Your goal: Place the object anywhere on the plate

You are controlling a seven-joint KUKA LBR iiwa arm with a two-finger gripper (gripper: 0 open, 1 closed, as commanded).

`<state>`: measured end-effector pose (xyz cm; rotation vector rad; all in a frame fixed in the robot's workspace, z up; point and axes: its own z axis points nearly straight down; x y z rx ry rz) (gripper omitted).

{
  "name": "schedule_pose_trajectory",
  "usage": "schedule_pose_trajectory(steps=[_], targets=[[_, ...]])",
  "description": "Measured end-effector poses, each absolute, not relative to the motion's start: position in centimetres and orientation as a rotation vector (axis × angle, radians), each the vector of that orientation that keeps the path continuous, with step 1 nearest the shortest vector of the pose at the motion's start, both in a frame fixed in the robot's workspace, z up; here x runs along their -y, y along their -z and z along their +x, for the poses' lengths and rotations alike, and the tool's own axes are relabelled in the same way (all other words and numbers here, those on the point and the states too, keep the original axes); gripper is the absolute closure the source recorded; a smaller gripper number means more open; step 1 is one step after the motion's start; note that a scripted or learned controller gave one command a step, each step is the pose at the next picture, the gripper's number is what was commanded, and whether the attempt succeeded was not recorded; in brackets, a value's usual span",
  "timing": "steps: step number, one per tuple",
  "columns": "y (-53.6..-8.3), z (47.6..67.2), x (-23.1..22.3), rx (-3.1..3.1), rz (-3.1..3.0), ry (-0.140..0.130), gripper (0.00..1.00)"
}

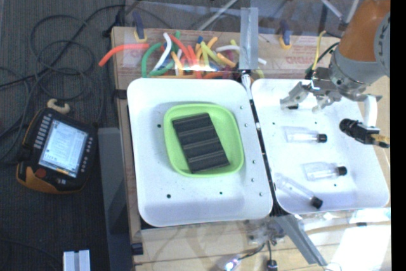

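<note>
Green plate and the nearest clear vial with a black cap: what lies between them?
In the camera view, between the green plate and that vial lie the left bin's white rim, the dark seam between bins, then bare right-bin floor.

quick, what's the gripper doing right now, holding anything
Gripper: jaws spread open, holding nothing, poised over the far part of the right bin.

The grey arm [371,35] reached in from the right, its orange band showing above the wrist. Its gripper [307,97] hung low near the upper right, both fingers spread apart with nothing between them.
</note>
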<state>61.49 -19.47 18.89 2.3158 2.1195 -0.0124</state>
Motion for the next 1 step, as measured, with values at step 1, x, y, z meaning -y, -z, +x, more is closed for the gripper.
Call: schedule_pose_trajectory(steps=[1], targets=[[-18.9, 61.49, 19.47, -2.119, 2.316, 0.012, 0.0]])
